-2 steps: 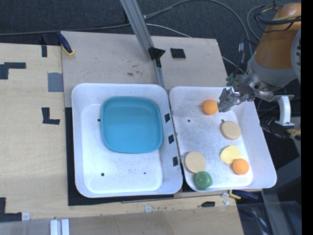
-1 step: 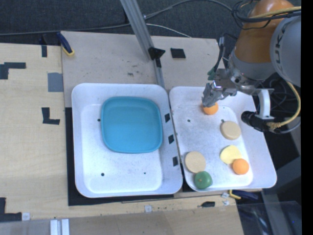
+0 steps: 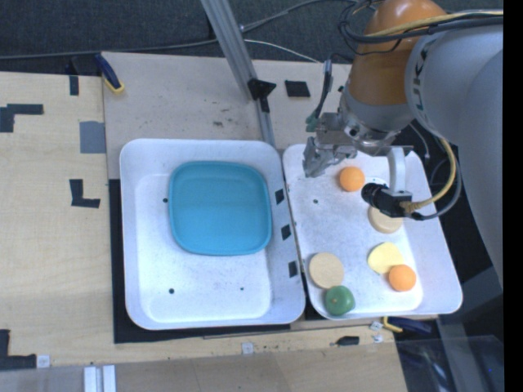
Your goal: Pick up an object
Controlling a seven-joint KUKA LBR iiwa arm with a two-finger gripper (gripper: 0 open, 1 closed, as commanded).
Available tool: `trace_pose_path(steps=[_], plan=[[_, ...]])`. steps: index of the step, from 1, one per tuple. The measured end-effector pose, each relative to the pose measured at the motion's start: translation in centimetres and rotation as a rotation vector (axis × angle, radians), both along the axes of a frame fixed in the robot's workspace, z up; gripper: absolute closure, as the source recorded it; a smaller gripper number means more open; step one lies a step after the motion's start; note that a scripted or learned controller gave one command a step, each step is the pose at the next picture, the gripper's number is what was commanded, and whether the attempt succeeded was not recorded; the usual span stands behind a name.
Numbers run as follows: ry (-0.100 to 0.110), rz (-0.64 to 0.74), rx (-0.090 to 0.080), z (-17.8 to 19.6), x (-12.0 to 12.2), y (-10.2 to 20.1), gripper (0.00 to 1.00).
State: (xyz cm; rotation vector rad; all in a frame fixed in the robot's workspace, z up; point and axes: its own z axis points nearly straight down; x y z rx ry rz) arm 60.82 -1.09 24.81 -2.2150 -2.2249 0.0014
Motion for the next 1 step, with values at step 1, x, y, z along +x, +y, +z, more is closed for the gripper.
trace_pose_path(steps=[1], plan=[[-0.002,0.000,0.000,0.23,1.20,5.68,1.00]])
